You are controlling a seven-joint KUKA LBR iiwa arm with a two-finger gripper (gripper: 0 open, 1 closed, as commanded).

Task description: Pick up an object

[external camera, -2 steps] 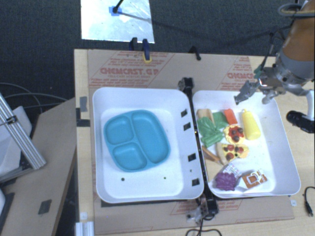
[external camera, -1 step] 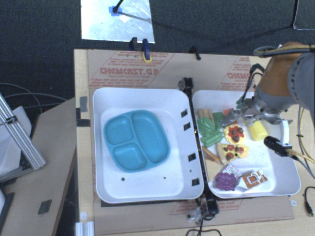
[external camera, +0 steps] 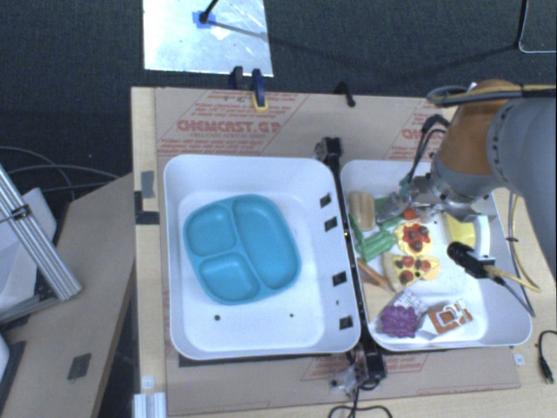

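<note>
Gripper (external camera: 407, 203) is down in the right bin (external camera: 509, 320), at the far end of the pizza slice (external camera: 415, 252) and beside the green toy (external camera: 374, 243) (I can't tell whether it's clamped or released from this angle). Purple grapes (external camera: 399, 320) lie near the bin's front wall. Left bin (external camera: 261, 174) holds a blue plate (external camera: 241, 246).

Pizza slice (external camera: 414, 252) flat (right bin (external camera: 507, 313)), grapes (external camera: 399, 320) nearby.
</note>
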